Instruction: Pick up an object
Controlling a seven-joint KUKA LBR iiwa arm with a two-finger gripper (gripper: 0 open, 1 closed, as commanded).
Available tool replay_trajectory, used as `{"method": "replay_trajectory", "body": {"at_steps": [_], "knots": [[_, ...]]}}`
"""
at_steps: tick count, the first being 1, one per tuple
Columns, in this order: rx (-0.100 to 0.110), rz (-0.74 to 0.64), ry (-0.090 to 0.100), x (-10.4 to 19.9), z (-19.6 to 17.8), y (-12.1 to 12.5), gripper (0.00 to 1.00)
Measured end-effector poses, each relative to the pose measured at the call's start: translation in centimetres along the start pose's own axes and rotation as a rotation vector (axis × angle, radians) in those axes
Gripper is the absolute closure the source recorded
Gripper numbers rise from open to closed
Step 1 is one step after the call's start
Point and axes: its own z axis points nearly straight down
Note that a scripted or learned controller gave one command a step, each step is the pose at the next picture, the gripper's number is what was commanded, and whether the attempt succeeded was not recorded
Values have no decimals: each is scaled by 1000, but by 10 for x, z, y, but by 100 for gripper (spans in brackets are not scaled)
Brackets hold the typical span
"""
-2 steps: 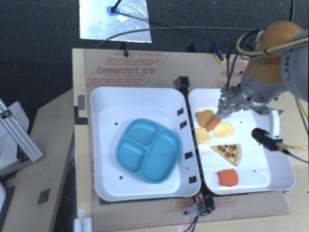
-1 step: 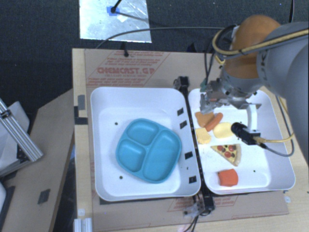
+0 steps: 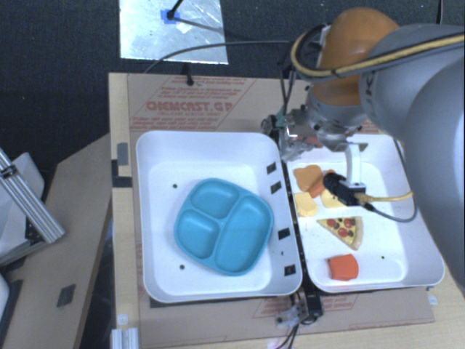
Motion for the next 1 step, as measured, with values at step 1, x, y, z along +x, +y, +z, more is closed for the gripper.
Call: {"method": "replay_trajectory", "body": {"at_steps": [1], "knots": [[1, 0, 0, 49, -8, 3, 100]]}}
